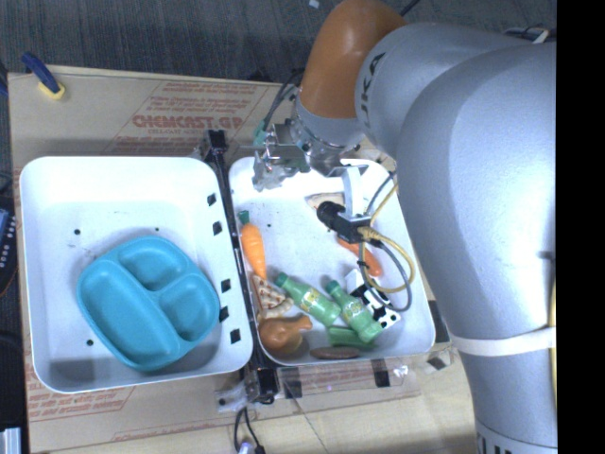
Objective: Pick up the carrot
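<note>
Carrot: the carrot [252,247] lay in the right bin [416,296], along its left wall, green end pointing up the view, touched by nothing above it.
Jaws: the gripper [272,162] hung at the right bin's upper left corner, near the carrot's green end but apart from it; whether the jaws were apart or together could not be told, and nothing showed between them.
Progress: judged from this, the pick had not been made; the carrot rested on the bin floor, and the descent, closing and lift all remained.
Neighbours: a waffle-like piece [269,296] lay just below the carrot's tip, a brown drumstick-like toy [282,332] under that, and two green bottles [331,307] lay slanted to the right.
Other items: a black-and-white die [382,316] sat near the bottles; a second orange piece [364,253] lay under the arm's cables [397,263].
Obstacles: the bin wall pressed close on the carrot's left, which would likely crowd one finger.
Left bin: the left bin [57,187] held a blue divided plate [146,299].
</note>
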{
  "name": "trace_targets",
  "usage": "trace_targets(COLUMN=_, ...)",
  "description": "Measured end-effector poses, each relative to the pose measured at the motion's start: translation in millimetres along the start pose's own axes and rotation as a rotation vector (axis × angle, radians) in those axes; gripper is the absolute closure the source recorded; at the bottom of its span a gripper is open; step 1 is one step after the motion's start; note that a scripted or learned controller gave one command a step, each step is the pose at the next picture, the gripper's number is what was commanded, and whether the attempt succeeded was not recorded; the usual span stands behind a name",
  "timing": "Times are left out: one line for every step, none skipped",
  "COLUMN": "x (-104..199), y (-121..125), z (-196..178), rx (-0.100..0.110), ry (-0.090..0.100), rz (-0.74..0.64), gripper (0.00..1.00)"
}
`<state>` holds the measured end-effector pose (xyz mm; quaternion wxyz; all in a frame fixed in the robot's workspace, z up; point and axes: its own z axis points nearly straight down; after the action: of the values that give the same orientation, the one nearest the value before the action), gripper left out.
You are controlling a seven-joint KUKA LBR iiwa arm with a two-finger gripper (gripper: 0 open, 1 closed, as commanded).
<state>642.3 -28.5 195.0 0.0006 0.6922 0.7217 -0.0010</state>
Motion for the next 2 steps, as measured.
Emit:
trace_targets(x=64.4, y=-69.5, z=3.6, rx=0.007, ry=0.004, rz=-0.193, gripper=1.00)
trace_targets(x=128.5, y=-103.2, z=0.8, rx=0.008, ry=0.002, rz=-0.235, gripper=1.00)
